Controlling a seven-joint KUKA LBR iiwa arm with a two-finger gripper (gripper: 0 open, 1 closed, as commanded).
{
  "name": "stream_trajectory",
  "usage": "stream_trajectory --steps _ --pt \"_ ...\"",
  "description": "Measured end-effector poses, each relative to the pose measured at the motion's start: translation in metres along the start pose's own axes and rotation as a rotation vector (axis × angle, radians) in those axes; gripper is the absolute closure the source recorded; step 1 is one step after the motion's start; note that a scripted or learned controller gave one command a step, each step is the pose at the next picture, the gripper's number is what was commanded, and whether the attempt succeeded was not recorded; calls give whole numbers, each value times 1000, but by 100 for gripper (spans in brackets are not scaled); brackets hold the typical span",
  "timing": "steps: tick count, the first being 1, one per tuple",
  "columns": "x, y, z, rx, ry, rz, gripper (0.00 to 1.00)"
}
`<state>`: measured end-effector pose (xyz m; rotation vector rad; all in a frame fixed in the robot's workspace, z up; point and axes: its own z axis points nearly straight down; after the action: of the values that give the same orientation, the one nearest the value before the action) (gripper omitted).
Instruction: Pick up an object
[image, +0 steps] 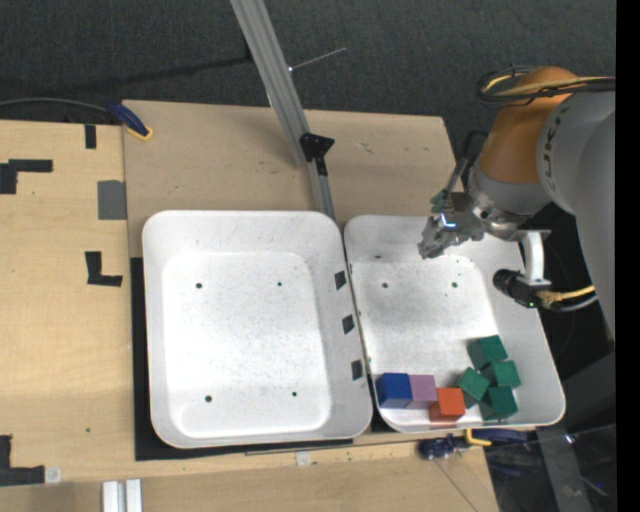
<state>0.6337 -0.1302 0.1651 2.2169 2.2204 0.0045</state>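
The gripper (441, 236) hovers over the right bin's (400, 235) upper edge, jaw state impossible to tell, well apart from the blocks (452, 385) — they sit huddled in the bin's lower right corner, probably hard to reach against the wall.

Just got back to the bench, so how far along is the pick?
Nothing looks picked yet. The blue block, purple block, orange block and green blocks all lie clustered at the near end of the right bin. In hand: the claw sits over that bin's far edge, apart from the blocks. Left: travel to the cluster, descend, grasp one, lift.
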Motion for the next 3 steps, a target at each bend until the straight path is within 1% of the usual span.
stream_trajectory --steps 1,2,3 --pt "0 1 -53 0 0 0 100" --pt "62 -11 -52 7 3 -5 100" --pt "116 -30 -64 7 3 -6 100"
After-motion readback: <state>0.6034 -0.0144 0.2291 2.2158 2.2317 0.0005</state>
